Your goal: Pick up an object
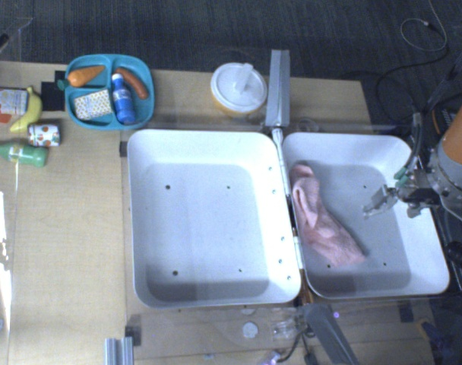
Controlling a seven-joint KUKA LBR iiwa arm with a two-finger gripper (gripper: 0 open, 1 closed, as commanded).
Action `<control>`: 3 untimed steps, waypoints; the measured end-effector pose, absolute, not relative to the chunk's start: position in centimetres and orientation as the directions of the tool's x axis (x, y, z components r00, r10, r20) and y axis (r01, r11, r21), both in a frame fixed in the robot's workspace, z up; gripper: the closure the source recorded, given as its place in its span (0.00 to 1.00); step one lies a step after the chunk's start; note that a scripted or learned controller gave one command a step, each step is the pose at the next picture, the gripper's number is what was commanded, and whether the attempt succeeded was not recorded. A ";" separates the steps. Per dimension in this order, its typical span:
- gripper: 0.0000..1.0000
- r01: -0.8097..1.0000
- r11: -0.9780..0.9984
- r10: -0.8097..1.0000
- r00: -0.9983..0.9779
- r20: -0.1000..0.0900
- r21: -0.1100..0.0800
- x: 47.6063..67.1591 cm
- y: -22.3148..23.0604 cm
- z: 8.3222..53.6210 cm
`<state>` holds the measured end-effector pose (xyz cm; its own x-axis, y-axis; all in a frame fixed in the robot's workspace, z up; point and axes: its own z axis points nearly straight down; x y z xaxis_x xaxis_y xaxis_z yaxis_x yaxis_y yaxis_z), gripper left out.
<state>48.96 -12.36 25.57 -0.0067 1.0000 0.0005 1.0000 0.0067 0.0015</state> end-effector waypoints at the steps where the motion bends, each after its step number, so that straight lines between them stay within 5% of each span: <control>1: 0.00 0.992 0.124 0.992 -0.124 0.001 -0.001 51.3 -9.3 16.0; 2: 0.00 0.986 0.169 0.986 -0.169 0.000 0.003 53.0 -3.1 18.5; 3: 0.00 0.936 0.351 0.936 -0.351 -0.001 0.004 53.5 -2.7 22.8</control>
<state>53.53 -2.66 22.82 -0.3514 0.9362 -0.0011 0.9362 0.3514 0.0037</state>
